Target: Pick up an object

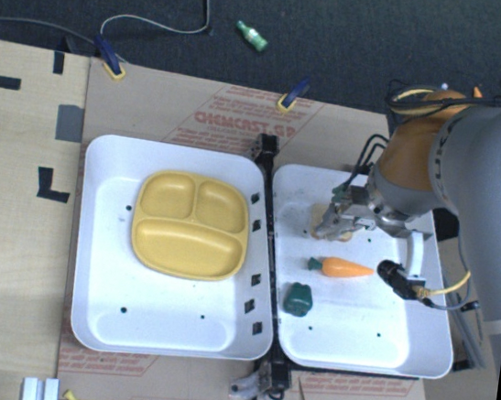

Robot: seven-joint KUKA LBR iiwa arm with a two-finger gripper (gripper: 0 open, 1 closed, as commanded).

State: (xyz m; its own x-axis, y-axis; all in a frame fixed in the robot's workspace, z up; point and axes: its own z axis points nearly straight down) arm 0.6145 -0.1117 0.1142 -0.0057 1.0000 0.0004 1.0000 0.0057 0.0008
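Note:
An orange toy carrot (346, 270) with a green top lies in the middle of the right bin (414, 351). A small dark green object (299, 298) sits just below and left of it. My gripper (329, 225) hangs over the upper part of the right bin, above and slightly left of the carrot, its fingers pointing down-left. Nothing shows between the fingers. The carrot and the green object both lie apart from the gripper.
The left bin (99, 256) holds a yellow divided plate (192, 224). A black divider (261, 233) with clips runs between the bins. The grey arm and its cables fill the upper right. A small green item (252, 36) lies on the dark floor behind the bench.

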